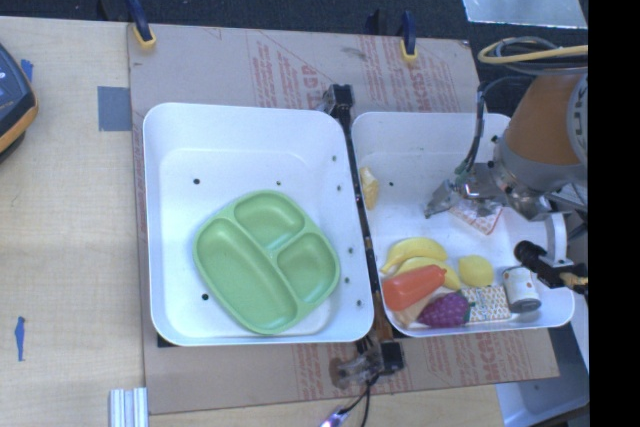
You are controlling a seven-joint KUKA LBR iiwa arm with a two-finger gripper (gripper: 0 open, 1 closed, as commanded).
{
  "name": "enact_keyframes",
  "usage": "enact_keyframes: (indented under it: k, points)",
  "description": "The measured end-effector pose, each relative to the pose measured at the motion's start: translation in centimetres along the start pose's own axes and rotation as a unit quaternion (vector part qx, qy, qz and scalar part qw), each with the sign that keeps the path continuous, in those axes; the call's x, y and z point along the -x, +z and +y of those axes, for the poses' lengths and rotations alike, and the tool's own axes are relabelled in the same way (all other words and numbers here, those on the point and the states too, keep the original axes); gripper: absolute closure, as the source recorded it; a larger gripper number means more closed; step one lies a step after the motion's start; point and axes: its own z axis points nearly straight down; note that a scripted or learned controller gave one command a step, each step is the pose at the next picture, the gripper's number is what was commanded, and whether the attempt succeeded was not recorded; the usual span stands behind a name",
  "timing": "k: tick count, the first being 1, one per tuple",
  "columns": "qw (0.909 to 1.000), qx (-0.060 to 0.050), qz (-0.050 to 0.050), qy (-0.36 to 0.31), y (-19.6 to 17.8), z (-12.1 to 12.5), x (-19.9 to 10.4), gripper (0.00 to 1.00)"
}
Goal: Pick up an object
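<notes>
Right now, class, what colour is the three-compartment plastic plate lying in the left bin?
Light green; the divided plate shows best in the camera view.

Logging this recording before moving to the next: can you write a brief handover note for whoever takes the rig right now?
Hand: low in the right white bin, near its middle; grip state unclear, nothing visibly held.
Things: yellow plastic banana, red-orange toy carrot, purple grape bunch, small yellow lemon and small can crowd that bin's near end. Green divided plate lies in the left white bin.
Done: no pick visible.
Left: grasp and lift one object.
</notes>
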Motion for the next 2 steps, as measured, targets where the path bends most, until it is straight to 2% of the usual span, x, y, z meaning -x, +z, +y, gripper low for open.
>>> enact_keyframes:
  k: [1, 2]
  points:
    - [1.0000, -0.003, 0.001, 0.001, -2.5, -2.7, 5.0, 0.00]
    - [1.0000, -0.004, 0.002, 0.000, 0.4, 4.3, 2.5, 0.00]
